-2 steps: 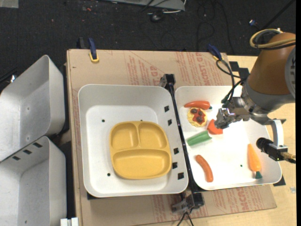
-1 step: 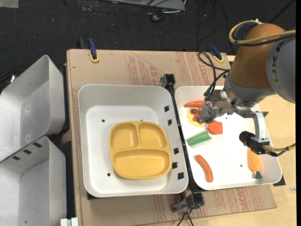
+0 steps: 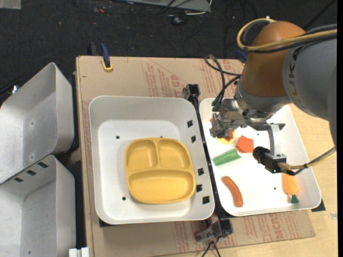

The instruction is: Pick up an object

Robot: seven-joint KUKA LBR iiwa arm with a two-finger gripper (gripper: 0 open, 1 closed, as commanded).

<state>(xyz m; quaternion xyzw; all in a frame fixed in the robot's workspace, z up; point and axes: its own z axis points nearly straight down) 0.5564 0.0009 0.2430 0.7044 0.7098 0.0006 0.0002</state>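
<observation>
The right white bin [image 3: 300, 143] holds a green oblong piece [image 3: 224, 157], a red-orange block [image 3: 245, 144], a brown sausage [image 3: 232, 190], an orange carrot [image 3: 290, 186] with a green tip, and a yellow piece [image 3: 227, 139] partly hidden under the gripper. My gripper [image 3: 223, 130] is low over the bin's upper left part, right above the yellow piece and just left of the red-orange block. The arm's wrist and orange band cover the bin's far end.
The left white bin [image 3: 104, 143] carries a yellow divided tray [image 3: 159, 170] in its middle. A black divider with clips [image 3: 199, 143] runs between the bins. Grey bin lids [image 3: 32, 143] lie off the bench at left. A black cable mount [image 3: 269, 159] hangs over the right bin.
</observation>
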